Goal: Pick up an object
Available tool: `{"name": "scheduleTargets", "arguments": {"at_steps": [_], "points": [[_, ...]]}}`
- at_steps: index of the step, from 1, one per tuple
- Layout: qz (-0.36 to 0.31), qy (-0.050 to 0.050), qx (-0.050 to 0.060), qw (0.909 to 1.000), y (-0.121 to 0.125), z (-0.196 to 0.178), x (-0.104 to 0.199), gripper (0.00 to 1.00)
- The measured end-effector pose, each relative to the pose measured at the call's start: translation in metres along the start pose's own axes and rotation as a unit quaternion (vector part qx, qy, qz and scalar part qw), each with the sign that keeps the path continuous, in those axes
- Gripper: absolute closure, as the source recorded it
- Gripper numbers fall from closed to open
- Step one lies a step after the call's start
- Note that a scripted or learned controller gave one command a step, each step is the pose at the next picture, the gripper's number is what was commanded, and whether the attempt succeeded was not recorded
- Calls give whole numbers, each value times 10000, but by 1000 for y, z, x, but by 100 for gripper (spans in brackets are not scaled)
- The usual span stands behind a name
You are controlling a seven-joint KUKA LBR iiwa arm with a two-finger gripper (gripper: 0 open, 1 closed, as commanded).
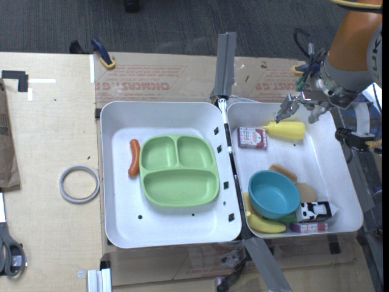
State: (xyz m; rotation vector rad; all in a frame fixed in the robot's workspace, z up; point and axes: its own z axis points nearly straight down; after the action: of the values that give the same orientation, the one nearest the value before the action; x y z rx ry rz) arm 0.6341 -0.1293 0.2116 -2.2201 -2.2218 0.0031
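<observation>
You are hovering the gripper (302, 108), fingers spread and holding nothing, just above the yellow bottle (285, 130) lying in the right bin (346, 181). It is probably light, slick plastic; grasp across its body.

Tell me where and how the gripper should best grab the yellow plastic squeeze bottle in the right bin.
Probably across the yellow plastic squeeze bottle's wide body, coming from above. It lies on its side, nozzle pointing left toward the small red carton, with free floor on both long sides.
</observation>
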Motion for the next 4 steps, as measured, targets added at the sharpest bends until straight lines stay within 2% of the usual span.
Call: {"name": "scheduleTargets", "arguments": {"at_steps": [1, 2, 3, 4], "points": [[350, -14, -95, 9993, 28, 100, -44, 0], [91, -5, -141, 9999, 28, 104, -62, 0], [90, -6, -140, 9999, 28, 105, -62, 0], [-205, 24, -111, 9997, 34, 104, -79, 0]]}}
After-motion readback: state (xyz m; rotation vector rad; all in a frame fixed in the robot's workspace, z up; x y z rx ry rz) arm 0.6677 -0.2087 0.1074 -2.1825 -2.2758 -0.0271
